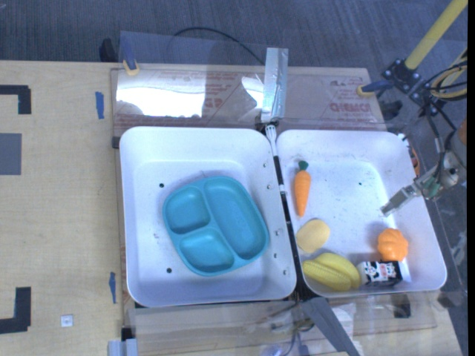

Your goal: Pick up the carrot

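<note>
Blue three-compartment plate in left bin, centre; carrot in right bin at left wall, leafy end up; yellow potato-like toy, starfruit toy, milk carton, orange pepper toy along front edge; gripper over right wall, opening not discernible
</note>
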Action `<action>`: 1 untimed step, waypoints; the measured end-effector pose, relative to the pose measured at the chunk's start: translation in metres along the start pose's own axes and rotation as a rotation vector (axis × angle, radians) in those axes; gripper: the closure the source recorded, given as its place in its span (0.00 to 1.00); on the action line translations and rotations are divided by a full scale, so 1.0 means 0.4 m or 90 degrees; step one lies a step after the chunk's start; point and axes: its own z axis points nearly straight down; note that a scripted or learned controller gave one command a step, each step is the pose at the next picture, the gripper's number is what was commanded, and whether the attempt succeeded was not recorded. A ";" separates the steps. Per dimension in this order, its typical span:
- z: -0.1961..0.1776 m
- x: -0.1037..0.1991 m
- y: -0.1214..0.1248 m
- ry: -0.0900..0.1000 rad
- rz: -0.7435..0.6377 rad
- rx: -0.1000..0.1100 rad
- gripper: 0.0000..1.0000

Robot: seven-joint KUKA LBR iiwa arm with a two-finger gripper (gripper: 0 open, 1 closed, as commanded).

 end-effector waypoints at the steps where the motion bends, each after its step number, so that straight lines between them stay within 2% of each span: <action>1: 0.230 0.069 -0.084 0.004 -0.042 0.004 0.00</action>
